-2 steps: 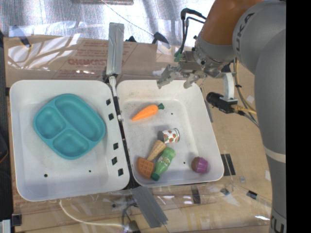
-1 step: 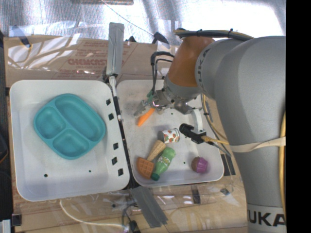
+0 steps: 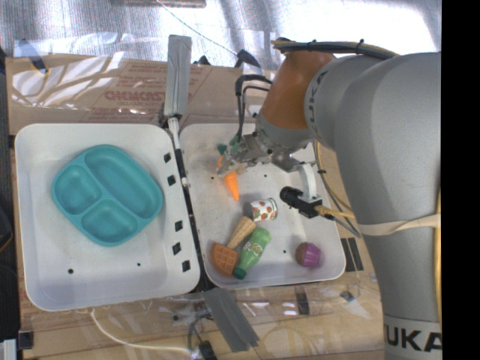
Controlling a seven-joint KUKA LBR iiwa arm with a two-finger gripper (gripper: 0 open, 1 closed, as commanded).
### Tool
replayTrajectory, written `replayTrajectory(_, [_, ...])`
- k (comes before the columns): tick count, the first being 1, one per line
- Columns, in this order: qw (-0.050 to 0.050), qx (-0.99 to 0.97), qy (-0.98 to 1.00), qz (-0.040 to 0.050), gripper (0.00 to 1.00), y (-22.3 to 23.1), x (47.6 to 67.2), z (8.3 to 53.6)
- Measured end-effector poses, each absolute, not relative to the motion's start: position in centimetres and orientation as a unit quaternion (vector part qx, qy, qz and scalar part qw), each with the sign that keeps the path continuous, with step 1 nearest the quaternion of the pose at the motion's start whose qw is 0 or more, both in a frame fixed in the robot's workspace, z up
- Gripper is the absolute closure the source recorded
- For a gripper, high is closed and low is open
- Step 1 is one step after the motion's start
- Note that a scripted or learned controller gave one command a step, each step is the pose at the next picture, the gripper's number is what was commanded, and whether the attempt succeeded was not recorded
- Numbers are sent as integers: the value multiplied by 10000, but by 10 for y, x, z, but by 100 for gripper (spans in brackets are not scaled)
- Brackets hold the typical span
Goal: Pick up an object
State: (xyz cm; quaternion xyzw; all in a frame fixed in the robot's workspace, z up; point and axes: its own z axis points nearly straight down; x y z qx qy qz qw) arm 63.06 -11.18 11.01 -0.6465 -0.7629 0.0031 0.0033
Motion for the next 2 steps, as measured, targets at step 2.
replayTrajectory(2, [-18,-7379,-6749,-24,100,-47,637,197])
